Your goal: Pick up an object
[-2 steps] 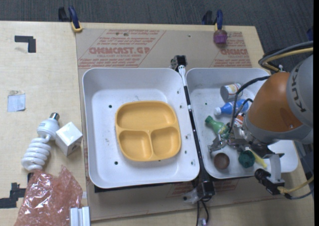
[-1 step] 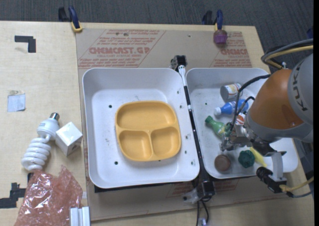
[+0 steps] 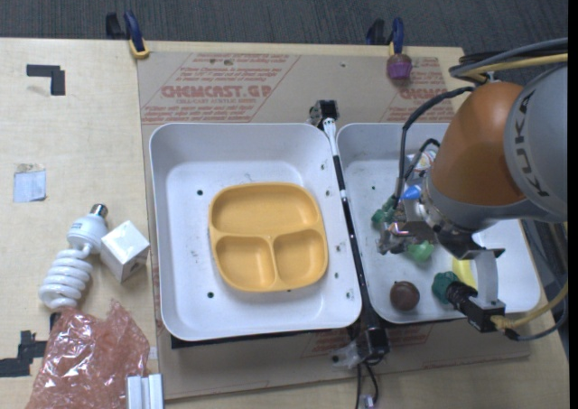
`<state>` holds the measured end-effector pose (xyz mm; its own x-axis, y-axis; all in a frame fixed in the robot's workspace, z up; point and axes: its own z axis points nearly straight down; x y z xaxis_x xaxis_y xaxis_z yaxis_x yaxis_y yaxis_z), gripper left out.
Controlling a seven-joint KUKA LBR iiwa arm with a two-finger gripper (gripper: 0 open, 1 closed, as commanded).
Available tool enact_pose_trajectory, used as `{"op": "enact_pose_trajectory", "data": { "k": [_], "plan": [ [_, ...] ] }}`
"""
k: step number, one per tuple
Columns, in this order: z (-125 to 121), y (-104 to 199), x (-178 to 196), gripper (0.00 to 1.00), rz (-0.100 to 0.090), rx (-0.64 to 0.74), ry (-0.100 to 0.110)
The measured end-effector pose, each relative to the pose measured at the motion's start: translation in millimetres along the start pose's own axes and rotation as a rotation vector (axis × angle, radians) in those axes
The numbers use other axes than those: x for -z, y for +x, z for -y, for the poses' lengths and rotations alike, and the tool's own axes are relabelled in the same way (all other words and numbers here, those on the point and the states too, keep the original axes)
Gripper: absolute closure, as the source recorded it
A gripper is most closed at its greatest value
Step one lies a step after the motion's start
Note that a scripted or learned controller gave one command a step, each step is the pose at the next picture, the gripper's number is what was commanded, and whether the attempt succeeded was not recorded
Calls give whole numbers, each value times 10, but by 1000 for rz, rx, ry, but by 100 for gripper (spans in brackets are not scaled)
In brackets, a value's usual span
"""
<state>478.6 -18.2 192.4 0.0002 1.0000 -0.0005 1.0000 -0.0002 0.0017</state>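
On the bench, two shallow white bins sit side by side. Left bin (image 3: 181, 218): holds a yellow three-compartment tray (image 3: 268, 236), lying flat near the bin's middle. Right bin (image 3: 370, 159): partly covered by the grey KUKA arm (image 3: 533, 159), whose orange band (image 3: 479, 150) sits above the wrist as it reaches in from the right. Gripper (image 3: 402, 237): low over the middle of the right bin among several small green objects (image 3: 420, 251); whether its pincer is open or closed cannot be told, nor whether it has hold of anything. Brown ball (image 3: 404, 295): rests on the bin floor near the front edge, apart from the gripper. Beside the left bin, on the board, lie a spiral light bulb (image 3: 74, 258), a small white cube (image 3: 125, 249) touching it, and crumpled pink plastic wrap (image 3: 90, 357) nearer the front.
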Motion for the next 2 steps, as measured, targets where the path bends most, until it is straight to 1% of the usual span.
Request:
{"op": "enact_pose_trajectory", "data": {
  "k": [1, 2],
  "plan": [
    [0, 0, 0, 0, 0, 0, 0],
    [-60, -1011, -850, 0, 0, -2, 1]
  ]
}}
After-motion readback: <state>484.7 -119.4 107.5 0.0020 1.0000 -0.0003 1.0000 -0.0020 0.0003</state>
